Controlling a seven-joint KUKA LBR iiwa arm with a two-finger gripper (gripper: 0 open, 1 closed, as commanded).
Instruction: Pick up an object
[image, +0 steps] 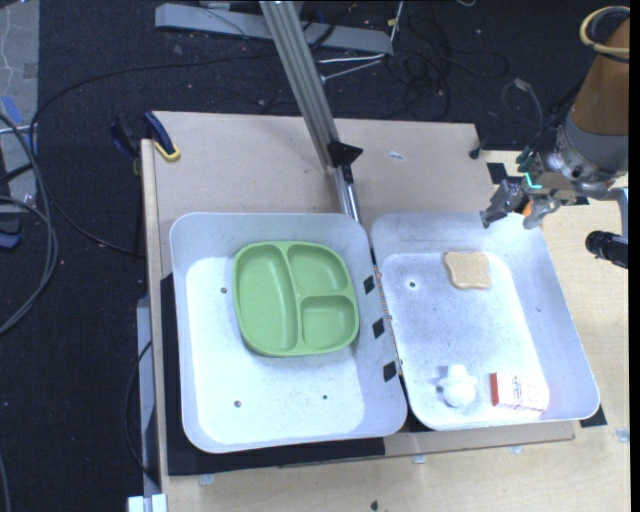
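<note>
In the right bin (560, 330), a tan slice of toast (467, 270) lies near the far side. A small white lumpy object (458, 386) and a red-and-white box (518, 391) rest near the front edge. My gripper (511, 214) hangs over the bin's far right corner, up and to the right of the toast. Its fingers stand apart, open, with nothing between them.
The left bin (200, 380) holds a green divided plate (297, 297). A slanted metal pole (310, 85) runs down to the gap between the bins at the back. Black clips (380, 325) sit along the seam between the bins.
</note>
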